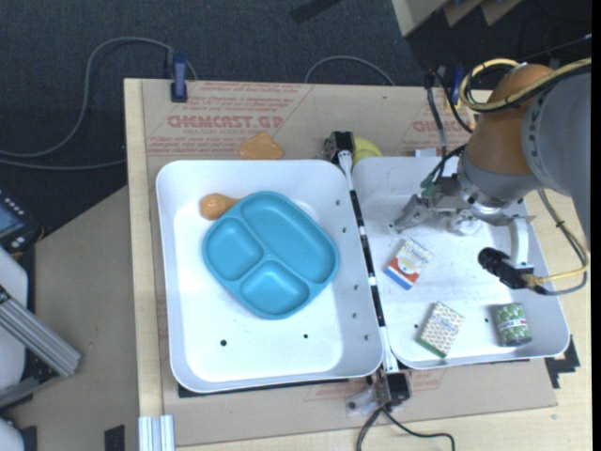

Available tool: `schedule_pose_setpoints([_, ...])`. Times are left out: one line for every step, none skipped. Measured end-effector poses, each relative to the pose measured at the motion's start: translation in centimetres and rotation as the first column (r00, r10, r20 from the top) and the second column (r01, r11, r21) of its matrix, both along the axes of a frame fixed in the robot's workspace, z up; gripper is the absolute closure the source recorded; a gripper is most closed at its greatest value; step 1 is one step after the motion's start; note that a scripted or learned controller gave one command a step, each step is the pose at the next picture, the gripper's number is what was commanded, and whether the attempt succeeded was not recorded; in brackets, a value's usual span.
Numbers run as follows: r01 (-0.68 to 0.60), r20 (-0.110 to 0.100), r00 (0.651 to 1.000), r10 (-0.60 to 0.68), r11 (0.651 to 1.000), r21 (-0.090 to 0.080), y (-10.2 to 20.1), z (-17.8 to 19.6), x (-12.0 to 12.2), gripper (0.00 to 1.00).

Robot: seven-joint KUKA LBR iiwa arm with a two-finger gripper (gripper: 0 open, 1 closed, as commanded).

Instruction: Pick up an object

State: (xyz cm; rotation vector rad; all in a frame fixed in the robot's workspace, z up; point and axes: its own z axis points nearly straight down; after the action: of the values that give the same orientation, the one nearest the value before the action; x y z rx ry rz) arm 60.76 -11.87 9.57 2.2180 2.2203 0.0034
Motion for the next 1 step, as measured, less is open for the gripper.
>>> schedule_pose_setpoints([-0.002, 0.000, 1.000, 0.002, 1.000, 0.001, 2.55, -1.16, 3.34, 0.00])
